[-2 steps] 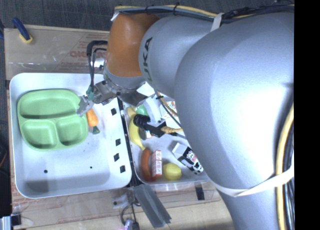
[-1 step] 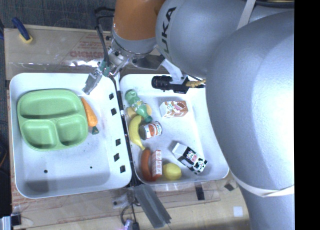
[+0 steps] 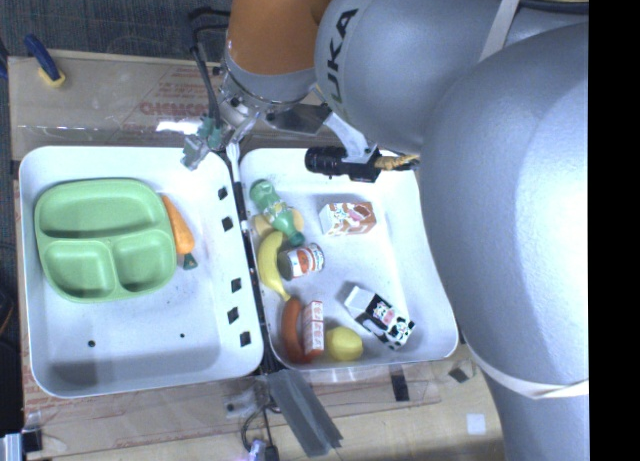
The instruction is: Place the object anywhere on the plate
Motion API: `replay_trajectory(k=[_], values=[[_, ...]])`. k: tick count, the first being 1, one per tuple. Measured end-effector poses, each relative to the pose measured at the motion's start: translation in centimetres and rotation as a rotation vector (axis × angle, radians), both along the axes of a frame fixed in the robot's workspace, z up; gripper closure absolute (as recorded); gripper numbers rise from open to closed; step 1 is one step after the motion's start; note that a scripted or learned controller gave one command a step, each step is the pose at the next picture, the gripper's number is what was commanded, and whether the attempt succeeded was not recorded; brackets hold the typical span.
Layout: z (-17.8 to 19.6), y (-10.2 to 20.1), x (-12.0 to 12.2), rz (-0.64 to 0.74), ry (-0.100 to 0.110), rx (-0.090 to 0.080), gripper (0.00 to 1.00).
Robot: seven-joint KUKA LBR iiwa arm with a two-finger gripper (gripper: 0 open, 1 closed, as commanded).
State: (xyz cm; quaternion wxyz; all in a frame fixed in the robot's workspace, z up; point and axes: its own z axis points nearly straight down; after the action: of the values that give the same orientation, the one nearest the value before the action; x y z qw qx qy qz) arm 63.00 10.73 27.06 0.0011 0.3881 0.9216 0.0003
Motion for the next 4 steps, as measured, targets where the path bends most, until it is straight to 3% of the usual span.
replay_trajectory(k=[1, 2, 3, 4], values=[[-6.2, 4.0, -5.7, 0.268, 0.006, -0.001, 1.00], [-9.3, 11.1, -5.9, 0.533, 0.004, -0.001, 1.00], [-4.6, 10.8, -14.7, 0.667, 0.003, -0.001, 1.00], [-4.6, 10.8, -14.7, 0.666, 0.003, -0.001, 0.00]])
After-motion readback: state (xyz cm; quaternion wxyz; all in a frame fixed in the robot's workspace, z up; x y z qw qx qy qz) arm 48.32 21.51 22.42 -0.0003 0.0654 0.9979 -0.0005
